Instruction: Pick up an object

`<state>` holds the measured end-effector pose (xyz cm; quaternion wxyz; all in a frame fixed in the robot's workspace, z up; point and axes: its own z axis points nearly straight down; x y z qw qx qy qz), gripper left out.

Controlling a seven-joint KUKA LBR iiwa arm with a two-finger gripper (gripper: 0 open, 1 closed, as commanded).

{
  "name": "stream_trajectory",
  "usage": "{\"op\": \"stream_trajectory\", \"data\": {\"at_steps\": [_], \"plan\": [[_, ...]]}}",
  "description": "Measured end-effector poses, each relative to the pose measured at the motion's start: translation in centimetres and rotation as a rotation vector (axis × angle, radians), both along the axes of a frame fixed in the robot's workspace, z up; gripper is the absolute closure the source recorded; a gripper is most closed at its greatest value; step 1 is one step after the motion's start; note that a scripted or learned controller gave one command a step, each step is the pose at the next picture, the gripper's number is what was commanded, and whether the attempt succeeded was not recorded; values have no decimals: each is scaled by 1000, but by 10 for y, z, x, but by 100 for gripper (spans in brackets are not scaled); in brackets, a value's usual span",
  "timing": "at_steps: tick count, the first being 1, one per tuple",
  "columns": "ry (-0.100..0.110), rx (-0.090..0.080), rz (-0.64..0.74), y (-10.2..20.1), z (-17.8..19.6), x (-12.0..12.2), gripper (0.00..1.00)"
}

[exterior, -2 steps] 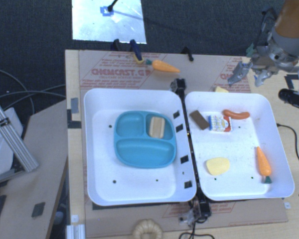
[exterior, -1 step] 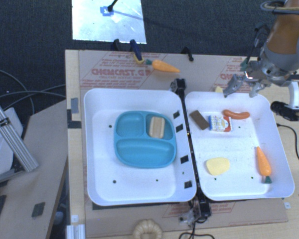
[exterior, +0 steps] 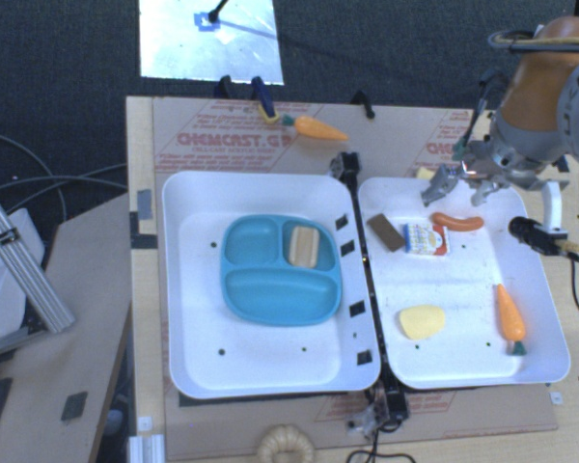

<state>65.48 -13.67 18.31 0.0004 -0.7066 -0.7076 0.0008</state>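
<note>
Plate (exterior: 270,297) in left bin (exterior: 203,355); sausage (exterior: 457,223), carrot (exterior: 509,316) in right bin (exterior: 463,360).

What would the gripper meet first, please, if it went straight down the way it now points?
Most likely the sausage, which lies just below the gripper in the right bin. Depth is hard to judge from one slanted view, so it might instead land on bare bin floor beside it.

The arm (exterior: 550,75) is grey with a broad orange band, thin cables looping beside the band, and a metallic gripper (exterior: 463,186) below it.
</note>
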Motion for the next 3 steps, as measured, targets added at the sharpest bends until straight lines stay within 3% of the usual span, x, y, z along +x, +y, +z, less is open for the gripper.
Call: {"op": "stream_trajectory", "data": {"at_steps": [1,2,3], "plan": [[-1,0,4,-1,-51,10,0],[-15,-7,4,-3,-93,15,0],[-26,-8,5,-4,-77,18,100]]}}
